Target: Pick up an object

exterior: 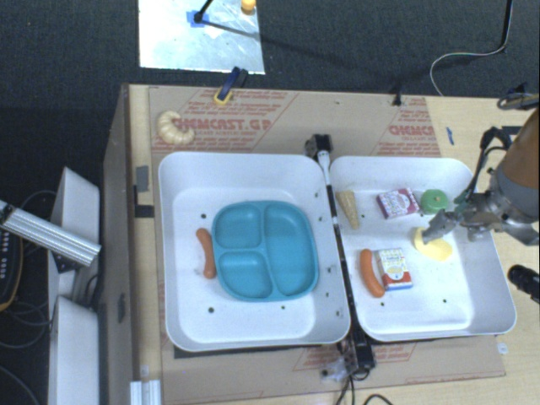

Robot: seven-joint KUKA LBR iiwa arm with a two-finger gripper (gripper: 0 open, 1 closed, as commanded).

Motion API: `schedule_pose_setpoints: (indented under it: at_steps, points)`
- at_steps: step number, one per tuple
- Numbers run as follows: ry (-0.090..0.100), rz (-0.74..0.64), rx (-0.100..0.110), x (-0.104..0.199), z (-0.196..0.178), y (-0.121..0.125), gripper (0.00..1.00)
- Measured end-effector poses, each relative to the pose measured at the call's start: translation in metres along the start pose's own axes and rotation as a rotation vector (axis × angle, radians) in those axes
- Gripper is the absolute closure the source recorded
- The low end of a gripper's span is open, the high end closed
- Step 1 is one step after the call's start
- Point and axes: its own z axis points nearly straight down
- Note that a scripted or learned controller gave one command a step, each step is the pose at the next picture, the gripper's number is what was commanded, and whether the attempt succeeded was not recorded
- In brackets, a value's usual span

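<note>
Cardboard-topped table (278, 121), two white bins; gripper (436, 229) over yellow piece (433, 245), right bin (485, 306).
Finger state: cannot tell. Centre on piece, descend straight, avoid green lid (434, 200).

Cardboard sheet (278, 116) reads "CHEMCAST GP" in red; small cartons' print illegible.

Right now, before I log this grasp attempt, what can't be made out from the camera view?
- Gripper: small and blurred over the yellow object; finger state and contact unreadable.
- Yellow object: partly covered by the gripper, so its identity is unclear.
- Arm: cut off by the right edge.
- Small packets: print too small to read.
</note>
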Motion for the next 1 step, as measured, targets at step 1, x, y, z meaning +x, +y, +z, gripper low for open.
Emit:
schedule_pose_setpoints:
  at_steps: [1]
  points:
    - [0.001,-0.001,0.0,0.0604,0.0354,0.0753,0.0]
